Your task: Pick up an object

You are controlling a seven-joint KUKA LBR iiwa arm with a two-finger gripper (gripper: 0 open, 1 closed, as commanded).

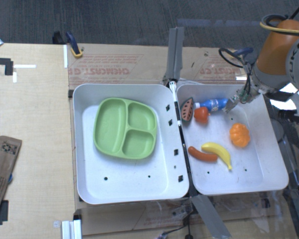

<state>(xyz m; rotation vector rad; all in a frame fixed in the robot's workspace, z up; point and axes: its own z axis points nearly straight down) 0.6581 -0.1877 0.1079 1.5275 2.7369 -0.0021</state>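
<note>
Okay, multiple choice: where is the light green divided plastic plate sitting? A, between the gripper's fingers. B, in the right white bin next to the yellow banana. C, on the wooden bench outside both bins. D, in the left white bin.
D: the light green divided plastic plate lies flat inside the left white bin, while the yellow banana lies in the right white bin.
</note>
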